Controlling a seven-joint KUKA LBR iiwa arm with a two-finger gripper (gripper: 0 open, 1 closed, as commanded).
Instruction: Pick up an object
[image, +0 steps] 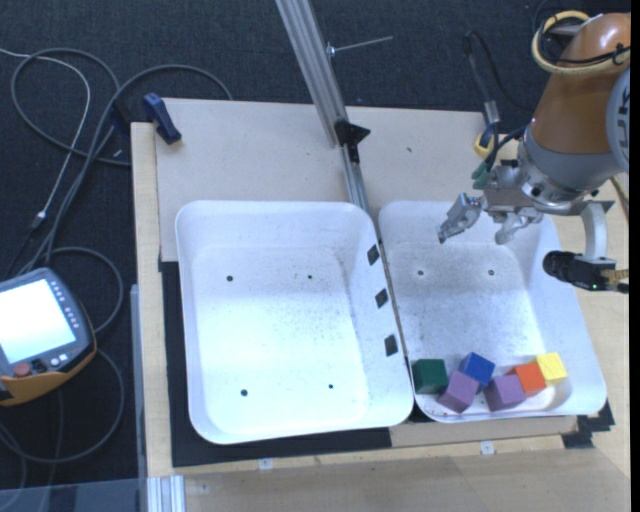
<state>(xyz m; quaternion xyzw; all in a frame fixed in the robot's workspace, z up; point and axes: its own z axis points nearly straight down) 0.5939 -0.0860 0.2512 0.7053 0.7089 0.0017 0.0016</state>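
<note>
Pale wooden bench (250, 140) on dark floor, two white bins side by side. Right bin (440, 300): blocks huddled along near wall, 5 to 6 o'clock. Green block (431, 375) stands slightly apart (easiest pick); probably light, rigid, smooth-faced; grip opposite flat sides. Gripper (478, 222) hovers at bin's 12 o'clock, fingers apart, holding nothing. No legible writing.

A single fixed camera looks down on the table (250, 150) from above at a slant, far enough back to take in both white bins: the left bin (275, 215) and the right bin (560, 300) side by side. Dark floor with cables shows past the table's left and far edges. The arm (580, 90) enters from the right.
</note>
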